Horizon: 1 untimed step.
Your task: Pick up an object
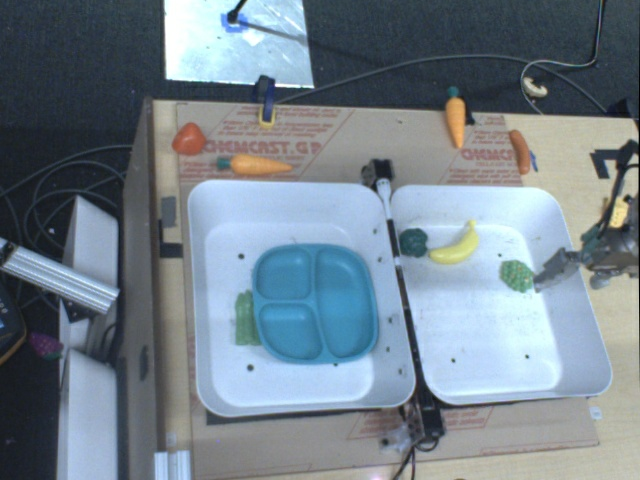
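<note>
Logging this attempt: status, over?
Gripper low in right bin, tips beside green toy. Nothing seen held. Banana lies apart, not in the way.

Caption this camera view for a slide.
Two-finger gripper beside a light-green bumpy toy in the right white bin, near a yellow toy banana.

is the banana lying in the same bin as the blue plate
No, the banana lies in the right bin, while the blue plate sits in the left bin.
</note>
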{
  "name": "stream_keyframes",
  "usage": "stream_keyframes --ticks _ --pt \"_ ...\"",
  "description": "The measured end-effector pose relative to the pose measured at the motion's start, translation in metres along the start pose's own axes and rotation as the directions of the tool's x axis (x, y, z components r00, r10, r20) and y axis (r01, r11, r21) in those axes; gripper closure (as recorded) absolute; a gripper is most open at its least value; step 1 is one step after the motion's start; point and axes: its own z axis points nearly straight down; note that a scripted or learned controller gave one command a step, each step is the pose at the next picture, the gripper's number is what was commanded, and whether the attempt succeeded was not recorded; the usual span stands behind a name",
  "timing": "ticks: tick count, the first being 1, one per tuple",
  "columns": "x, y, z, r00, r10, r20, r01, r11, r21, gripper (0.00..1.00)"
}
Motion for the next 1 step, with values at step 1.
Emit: stream_keyframes --ticks 1 --pt "-0.0275 -0.0030 0.0987 1.000 0.002 -0.001 -0.002 1.000 0.002 0.00"
